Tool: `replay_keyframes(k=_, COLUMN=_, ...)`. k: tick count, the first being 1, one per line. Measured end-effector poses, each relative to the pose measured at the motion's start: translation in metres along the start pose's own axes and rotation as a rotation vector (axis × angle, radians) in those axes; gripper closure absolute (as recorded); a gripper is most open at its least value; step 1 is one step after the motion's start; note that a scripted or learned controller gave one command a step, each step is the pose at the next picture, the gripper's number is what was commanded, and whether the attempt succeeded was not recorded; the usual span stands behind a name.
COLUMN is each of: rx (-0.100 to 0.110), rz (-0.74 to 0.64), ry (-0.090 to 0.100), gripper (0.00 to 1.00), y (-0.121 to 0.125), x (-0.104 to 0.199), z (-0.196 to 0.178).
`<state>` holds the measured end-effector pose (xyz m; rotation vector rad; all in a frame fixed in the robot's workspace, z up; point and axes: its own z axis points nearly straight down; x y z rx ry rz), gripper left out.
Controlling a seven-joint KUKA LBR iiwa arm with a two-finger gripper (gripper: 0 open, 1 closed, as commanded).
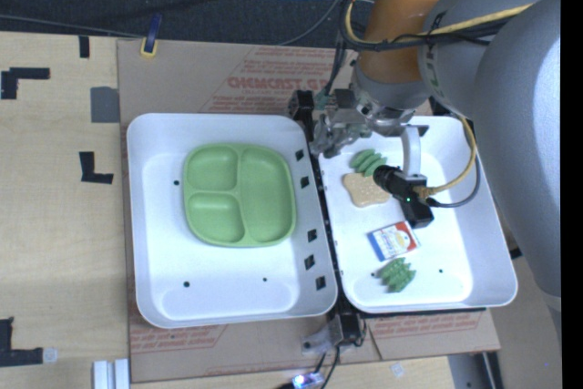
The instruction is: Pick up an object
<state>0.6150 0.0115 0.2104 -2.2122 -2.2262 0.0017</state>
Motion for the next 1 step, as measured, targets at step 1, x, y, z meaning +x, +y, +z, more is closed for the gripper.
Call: replay_keyframes(k=1, rx=-0.003, rz=-0.001, ry=0.0, gripper=1.0, y=-0.005, x=0.0513, z=-0.0148)
